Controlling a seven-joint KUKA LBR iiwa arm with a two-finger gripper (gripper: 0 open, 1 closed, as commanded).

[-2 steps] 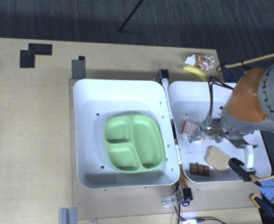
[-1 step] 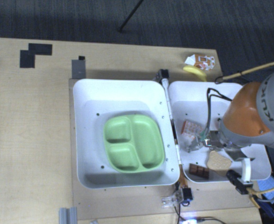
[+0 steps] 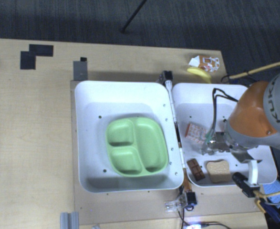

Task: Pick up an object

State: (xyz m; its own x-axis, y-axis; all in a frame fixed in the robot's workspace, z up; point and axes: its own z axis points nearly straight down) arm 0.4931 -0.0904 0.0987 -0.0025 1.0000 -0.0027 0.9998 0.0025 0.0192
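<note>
The arm [image 3: 259, 116] bends down into the right bin [image 3: 192, 97], its gripper [image 3: 210, 144] beside the red packet [image 3: 194, 132]; whether it grips anything, I cannot tell.

One fixed camera, set above the desk [image 3: 30, 142]

Both bins, left [image 3: 89, 128] and right [image 3: 192, 97], are viewed from above at a slant and middling range; dark floor [image 3: 82, 8] is seen beyond; the arm [image 3: 254, 116] is met at the right.
</note>
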